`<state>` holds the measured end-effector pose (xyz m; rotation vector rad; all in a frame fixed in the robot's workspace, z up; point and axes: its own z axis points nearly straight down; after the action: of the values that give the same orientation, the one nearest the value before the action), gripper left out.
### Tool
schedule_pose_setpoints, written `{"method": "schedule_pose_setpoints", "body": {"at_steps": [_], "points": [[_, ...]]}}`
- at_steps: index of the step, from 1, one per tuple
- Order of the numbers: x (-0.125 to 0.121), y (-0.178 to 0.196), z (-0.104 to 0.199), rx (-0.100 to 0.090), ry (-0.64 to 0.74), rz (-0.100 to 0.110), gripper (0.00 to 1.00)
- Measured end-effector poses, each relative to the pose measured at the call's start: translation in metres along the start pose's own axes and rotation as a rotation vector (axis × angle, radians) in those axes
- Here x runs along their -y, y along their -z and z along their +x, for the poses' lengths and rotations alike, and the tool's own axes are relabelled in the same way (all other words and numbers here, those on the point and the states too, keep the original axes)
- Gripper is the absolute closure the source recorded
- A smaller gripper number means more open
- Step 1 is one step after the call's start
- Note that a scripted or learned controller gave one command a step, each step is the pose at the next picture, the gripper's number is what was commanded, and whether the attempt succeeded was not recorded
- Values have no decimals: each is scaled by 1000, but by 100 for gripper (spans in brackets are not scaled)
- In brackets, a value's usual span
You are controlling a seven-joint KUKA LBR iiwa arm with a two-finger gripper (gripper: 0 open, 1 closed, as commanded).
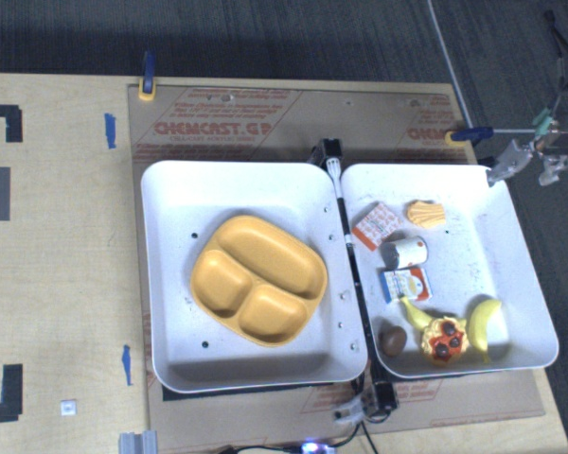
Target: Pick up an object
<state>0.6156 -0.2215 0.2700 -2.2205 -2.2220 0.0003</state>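
The right bin [511,253] holds several small things. A red-and-white packet [376,223] and a yellow-orange ridged piece [426,214] lie near its far side. Below them rests a grey-and-white can [404,252] on its side, then a blue, white and orange carton [404,284]. Along the near wall are a brown round lump [393,340], a small banana [416,314], a yellow toy with red spots [444,339] and a larger banana [483,325]. In the left bin [170,206] lies a yellow three-compartment plate [256,277].
Both bins sit on a brown board [218,121] on the wooden bench. A clamp [148,76] grips the board's far left corner, another clamp [471,135] the far right. A thin rod [440,36] slants up from there. Metal fixtures [540,154] stand beyond the right bin's far corner.
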Motion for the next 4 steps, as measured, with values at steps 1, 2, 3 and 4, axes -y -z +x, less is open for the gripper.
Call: {"method": "schedule_pose_setpoints", "body": {"at_steps": [1,2,3,4], "points": [[33,-184,27,1,0,-3,0],[118,-184,84,-2,0,-1,0],[115,-173,83,3,-2,-11,100],[113,-85,173,-1,1,-3,100]]}}
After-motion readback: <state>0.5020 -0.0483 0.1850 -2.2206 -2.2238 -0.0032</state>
